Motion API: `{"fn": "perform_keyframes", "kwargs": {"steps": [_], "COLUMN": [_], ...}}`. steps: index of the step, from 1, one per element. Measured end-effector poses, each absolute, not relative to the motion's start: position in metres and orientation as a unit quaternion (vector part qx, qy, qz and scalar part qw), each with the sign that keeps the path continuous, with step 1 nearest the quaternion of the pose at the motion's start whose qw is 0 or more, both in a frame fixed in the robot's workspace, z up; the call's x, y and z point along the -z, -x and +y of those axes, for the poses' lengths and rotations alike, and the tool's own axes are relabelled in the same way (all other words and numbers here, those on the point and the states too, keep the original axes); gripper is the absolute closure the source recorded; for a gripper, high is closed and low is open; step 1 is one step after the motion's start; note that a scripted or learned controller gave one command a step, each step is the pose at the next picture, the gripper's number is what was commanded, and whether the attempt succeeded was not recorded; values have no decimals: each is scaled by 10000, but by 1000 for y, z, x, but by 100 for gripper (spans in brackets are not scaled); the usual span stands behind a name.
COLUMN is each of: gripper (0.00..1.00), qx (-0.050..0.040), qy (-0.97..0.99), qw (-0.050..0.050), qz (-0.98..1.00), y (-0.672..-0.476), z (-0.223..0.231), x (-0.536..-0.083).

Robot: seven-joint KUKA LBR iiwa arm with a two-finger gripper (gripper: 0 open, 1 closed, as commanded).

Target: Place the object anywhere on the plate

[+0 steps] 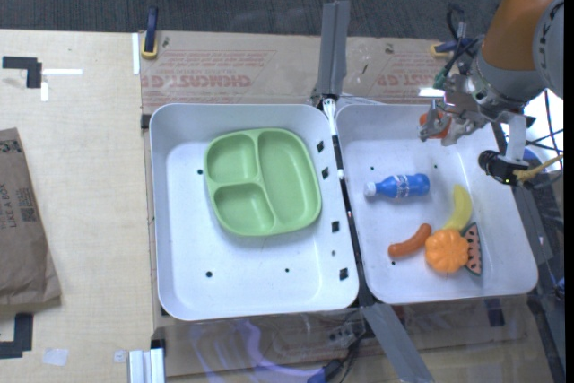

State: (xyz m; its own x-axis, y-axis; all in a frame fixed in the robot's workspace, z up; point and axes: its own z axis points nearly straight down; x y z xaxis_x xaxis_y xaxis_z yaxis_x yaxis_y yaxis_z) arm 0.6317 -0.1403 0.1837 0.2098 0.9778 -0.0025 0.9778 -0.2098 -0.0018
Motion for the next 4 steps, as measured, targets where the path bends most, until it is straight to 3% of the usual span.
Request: {"fn": "perform_keyframes", "kwargs": {"steps": [1, 2, 3, 4], "gripper": [100, 100, 0, 0], "qx": [15, 21, 20, 7], "qy": [-7885, -7762, -7764, -6316], "qw": [-6, -10, -7, 2], "qz": [6150, 6305, 6302, 7753], "y": [-647, -626, -626, -633], "z": [-60, 48, 47, 80], "x": [-190, -191, -191, -192]}}
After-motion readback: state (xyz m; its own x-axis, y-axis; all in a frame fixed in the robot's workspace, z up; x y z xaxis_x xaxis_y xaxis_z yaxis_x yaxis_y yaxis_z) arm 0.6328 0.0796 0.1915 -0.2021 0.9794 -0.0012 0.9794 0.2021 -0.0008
